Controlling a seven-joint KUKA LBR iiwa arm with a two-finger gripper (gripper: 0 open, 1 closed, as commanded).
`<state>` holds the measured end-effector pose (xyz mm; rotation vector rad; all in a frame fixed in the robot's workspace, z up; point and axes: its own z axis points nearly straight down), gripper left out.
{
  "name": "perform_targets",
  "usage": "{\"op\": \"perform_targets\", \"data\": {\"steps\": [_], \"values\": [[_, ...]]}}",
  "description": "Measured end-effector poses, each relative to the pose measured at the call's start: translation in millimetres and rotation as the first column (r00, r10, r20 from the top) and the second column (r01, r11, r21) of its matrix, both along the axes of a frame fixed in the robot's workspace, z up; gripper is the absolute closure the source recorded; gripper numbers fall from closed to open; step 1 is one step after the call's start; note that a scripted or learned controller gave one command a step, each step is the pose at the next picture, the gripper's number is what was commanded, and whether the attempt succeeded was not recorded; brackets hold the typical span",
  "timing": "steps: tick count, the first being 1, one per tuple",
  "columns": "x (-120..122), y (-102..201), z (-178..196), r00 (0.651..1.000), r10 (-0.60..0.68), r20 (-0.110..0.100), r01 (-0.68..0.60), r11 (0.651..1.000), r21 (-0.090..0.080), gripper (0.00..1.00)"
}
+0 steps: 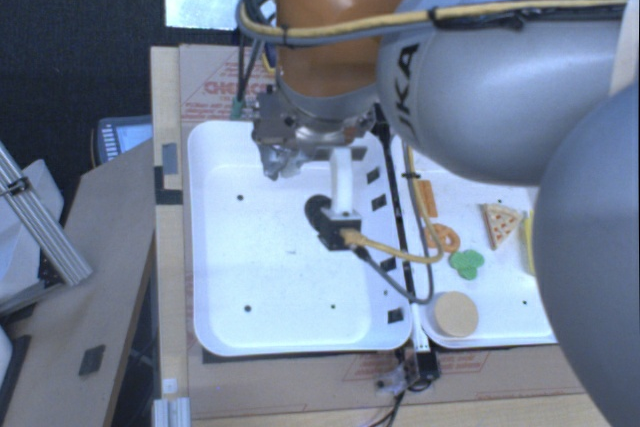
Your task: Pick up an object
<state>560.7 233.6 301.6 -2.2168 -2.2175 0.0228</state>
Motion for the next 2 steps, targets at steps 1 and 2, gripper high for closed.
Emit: {"op": "perform_targets", "data": {"steps": [1,2], "values": [[82,0,69,1.0,-0.002,0.026,0.001,1.0,0.009,1.0],[19,-58,117,1.0,-0.003,0.02,0.003,1.0,0.008,1.0]]}}
